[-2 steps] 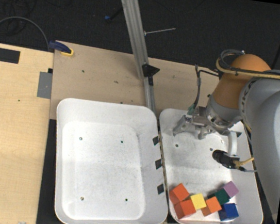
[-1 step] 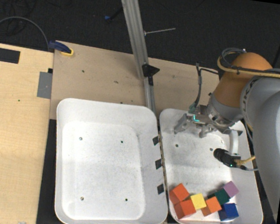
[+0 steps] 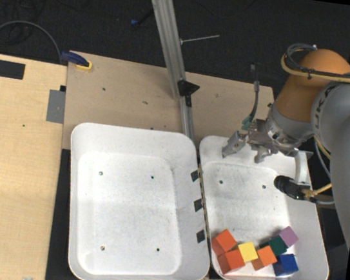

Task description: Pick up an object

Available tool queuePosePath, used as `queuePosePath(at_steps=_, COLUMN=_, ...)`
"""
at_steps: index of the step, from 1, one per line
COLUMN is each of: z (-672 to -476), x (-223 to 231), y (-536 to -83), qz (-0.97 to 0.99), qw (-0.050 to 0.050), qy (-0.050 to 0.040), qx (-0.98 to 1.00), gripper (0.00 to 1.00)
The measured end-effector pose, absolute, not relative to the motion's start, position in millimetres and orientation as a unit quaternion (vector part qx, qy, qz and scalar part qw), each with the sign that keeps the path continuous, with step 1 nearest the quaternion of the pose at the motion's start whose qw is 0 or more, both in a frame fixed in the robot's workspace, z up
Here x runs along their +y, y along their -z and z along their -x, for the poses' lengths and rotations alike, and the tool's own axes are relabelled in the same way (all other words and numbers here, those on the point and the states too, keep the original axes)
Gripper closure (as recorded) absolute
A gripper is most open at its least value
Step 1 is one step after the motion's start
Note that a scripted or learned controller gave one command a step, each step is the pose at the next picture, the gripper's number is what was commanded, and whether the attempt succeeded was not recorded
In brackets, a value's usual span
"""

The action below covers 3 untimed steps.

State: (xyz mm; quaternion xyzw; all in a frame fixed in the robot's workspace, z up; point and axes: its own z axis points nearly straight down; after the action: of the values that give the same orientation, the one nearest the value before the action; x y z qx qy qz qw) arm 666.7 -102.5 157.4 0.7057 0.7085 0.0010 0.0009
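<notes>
**Blocks sitting at the near edge while the gripper is hanging over the far edge**

Plywood benchtop [image 3: 129, 97] is carrying two shallow white bins side by side, with dark floor and loose cables lying beyond its far edge. A slanted aluminium rail [image 3: 172, 51] is rising from between the bins toward the far side, and a lighter wooden panel [image 3: 2, 162] is lying to the left.

The left bin [image 3: 74, 245] is showing its bare white floor dotted with a few small dark marks. The right bin [image 3: 232, 152] is holding all the coloured blocks, which are bunching together along its near edge, toward the near right corner. Two orange-red blocks [image 3: 229, 250] are sitting at the left of the cluster, a yellow block [image 3: 248, 251] is touching them, an orange block [image 3: 267, 255] is lying just beside that, a dark green block [image 3: 277, 244] is peeking out behind, a purple block [image 3: 288, 236] is resting furthest toward the right wall, and a blue block [image 3: 286, 265] is sitting nearest the corner.

The grey arm [image 3: 339, 128] with its orange band is reaching in from the right. Its gripper [image 3: 249, 150] is hovering above the far edge of the right bin, well apart from the blocks. Its two fingers [image 3: 231, 146] are standing spread apart, with nothing between them.
</notes>
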Motion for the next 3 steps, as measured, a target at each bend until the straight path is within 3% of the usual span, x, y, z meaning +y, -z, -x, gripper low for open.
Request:
queuePosePath(at_steps=1, z=-656.1, x=-41.9, y=-217.7, qz=-0.705, qw=0.001, qy=-0.0016, qx=0.709, gripper=0.00)
queuePosePath(at_steps=3, z=-655.2, x=-43.2, y=-213.4, qz=-0.705, qw=-0.001, qy=0.0010, qx=0.709, gripper=0.00)
